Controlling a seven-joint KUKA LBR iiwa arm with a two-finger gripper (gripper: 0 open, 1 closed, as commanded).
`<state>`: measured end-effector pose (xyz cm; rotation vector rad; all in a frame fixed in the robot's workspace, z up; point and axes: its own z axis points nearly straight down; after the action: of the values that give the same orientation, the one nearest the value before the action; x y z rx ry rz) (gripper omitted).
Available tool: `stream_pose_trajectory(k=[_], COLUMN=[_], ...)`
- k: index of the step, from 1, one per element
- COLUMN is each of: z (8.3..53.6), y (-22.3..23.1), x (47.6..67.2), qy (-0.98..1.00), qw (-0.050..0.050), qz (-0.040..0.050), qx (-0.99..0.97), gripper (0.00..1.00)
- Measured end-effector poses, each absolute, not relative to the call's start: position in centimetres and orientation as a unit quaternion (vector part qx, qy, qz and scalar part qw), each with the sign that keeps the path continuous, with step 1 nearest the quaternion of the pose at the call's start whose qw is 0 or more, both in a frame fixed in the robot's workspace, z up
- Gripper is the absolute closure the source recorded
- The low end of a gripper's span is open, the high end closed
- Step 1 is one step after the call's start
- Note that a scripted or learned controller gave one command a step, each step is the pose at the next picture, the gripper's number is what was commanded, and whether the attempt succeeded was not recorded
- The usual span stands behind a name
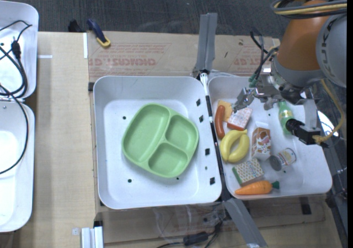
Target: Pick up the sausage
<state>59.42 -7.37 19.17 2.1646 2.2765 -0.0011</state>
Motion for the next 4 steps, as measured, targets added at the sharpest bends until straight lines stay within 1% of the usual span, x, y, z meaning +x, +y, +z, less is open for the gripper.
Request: stream_pose_trajectory(k=[1,2,3,4], z=[20.0,20.0,9.9,10.6], y=[-7.5,-7.5,-13.6,-13.6], x=[59.4,59.4,57.9,57.8], qy=[0.724,0.724,0.717,0.716], qw=[0.0,0.0,0.006,0.004], qz=[-0.001,-0.0011,0.0045,0.0037], qx=[0.69,0.69,0.697,0.698], gripper=[1.0,0.0,0.0,1.0])
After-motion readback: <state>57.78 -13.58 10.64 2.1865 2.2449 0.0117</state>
